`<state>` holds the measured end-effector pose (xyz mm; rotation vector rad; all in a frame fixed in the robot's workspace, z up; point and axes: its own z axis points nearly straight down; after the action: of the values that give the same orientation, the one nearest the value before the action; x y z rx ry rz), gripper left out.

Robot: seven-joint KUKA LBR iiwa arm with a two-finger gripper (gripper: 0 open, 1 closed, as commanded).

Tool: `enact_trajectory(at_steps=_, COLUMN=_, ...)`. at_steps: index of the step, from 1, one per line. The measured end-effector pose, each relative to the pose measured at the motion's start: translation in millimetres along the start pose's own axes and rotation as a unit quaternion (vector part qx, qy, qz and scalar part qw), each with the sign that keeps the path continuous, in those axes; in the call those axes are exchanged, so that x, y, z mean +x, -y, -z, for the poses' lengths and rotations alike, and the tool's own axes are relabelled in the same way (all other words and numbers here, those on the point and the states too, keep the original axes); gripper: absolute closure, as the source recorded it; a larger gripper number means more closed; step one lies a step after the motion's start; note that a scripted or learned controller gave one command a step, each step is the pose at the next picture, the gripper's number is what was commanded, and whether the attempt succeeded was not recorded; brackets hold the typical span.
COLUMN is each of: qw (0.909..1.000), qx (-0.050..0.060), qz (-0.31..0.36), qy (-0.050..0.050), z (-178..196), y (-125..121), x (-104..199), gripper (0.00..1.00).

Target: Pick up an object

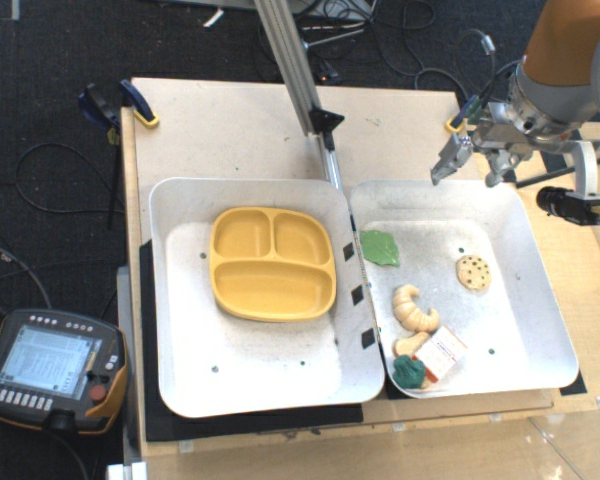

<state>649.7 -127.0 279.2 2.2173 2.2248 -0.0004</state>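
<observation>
Hand [470, 163] of the grey arm hangs above the far edge of the right bin [540, 268], w/ two fingers spread apart and nothing between them. It is near the bin's back rim, well apart from all the things that lie lower in the bin.

Things to pick, all in the right bin: 1 green flat piece [381, 247] near the left wall, 1 cookie [473, 272] alone toward the middle, 1 croissant [415, 308], 1 small red and white box [443, 353], 1 dark green lump [410, 371]. Under the croissant there is also a pale piece touching it; I cannot tell what it is. Left bin [180, 268] holds 1 yellow tray [273, 263] w/ 3 compartments. So 2 bins on the desk [230, 128], approx. 6 small things, 1 tray.

What can go wrong, in my opinion: the croissant, box and lump are crowded together at the front corner, so the fingers can land on two things at once or push one against the rim and close on air. The cookie and the green piece are flat, so the fingers may slide over them. The cookie has free space around it, prob. the safest choice.
</observation>
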Motion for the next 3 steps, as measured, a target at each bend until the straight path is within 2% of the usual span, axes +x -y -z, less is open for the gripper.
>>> enact_trajectory(at_steps=1, qw=1.0000, qx=0.000, qz=0.000, qy=0.000, z=0.0, y=0.0, x=0.0, gripper=0.00)
enact_trajectory(at_steps=2, qw=1.0000, qx=0.003, qz=-0.002, qy=0.000, z=-60.5, y=8.1, x=4.5, gripper=0.00)
enact_trajectory(at_steps=3, qw=1.0000, qx=0.003, qz=-0.002, qy=0.000, z=-115.3, y=-0.6, x=1.9, gripper=0.00)
